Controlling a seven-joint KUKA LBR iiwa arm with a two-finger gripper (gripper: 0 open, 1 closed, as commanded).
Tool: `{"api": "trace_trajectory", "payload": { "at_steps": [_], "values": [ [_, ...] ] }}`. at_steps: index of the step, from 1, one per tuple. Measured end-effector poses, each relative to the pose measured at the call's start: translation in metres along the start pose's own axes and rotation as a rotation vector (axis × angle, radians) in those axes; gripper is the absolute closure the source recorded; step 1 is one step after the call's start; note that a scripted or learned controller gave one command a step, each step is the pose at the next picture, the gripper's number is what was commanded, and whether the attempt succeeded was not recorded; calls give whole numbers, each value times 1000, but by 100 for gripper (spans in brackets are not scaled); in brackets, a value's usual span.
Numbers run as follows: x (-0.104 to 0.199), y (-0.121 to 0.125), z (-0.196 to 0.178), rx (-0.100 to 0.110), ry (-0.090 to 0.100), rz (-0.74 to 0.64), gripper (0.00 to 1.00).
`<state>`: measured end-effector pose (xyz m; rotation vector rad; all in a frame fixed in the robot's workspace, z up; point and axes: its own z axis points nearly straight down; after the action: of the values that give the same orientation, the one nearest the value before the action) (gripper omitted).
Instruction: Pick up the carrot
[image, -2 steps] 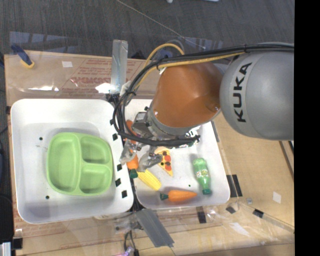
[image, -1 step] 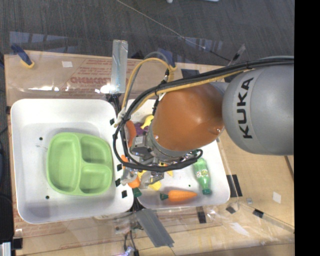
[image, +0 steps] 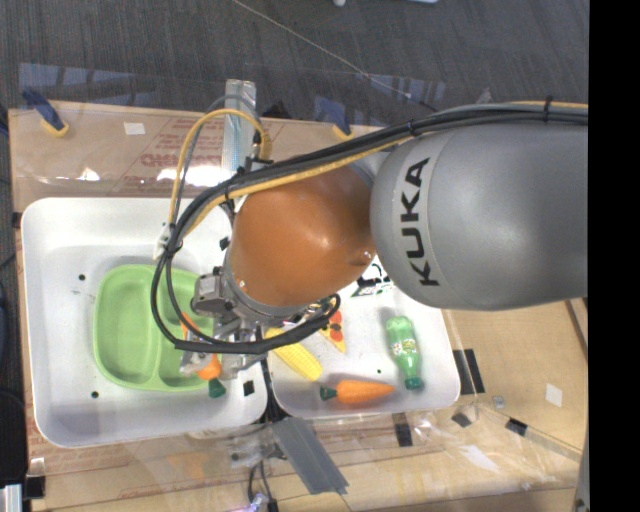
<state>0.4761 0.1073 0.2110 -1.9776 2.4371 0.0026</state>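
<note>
Pincer state: the gripper (image: 212, 356) hangs low over the left bin (image: 50, 300), tucked under the orange wrist band. Whether it is open or closed cannot be told, nor whether it has hold of anything.

Carrot position: the carrot (image: 362, 392) lies flat in the right bin (image: 440, 385), close to that bin's front wall, with its green top pointing to 9 o'clock.

Carrot relative to pincer: it sits between 3 and 4 o'clock of the gripper, apart from it and across the two bin walls that meet between them.

Small orange piece: an orange piece with a green end (image: 209, 372) lies just at the gripper's tip, at about 6 o'clock, beside the green plate (image: 125, 330). What it is cannot be made out; it may be a second carrot-like toy.

Neighbours of the carrot: a corn cob (image: 298, 360) lies near it at 10 o'clock and a green bottle (image: 403, 350) near it at 1 o'clock.

Risk, wrong object: closing where the gripper now hangs would probably catch the small orange piece or the plate's rim, not the carrot in the right bin.

Risk, crossing: a low sideways move toward 3 o'clock could snag the bin walls.

Risk, grasp: the carrot is tapered and close to the wall, so a pinch near its thin end would likely slip, or the corn cob could be knocked.
</note>
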Motion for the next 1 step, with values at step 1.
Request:
{"api": "trace_trajectory", "payload": {
  "at_steps": [1],
  "values": [
    [-2, -1, -10, 3, -1, -4, 100]
  ]
}}
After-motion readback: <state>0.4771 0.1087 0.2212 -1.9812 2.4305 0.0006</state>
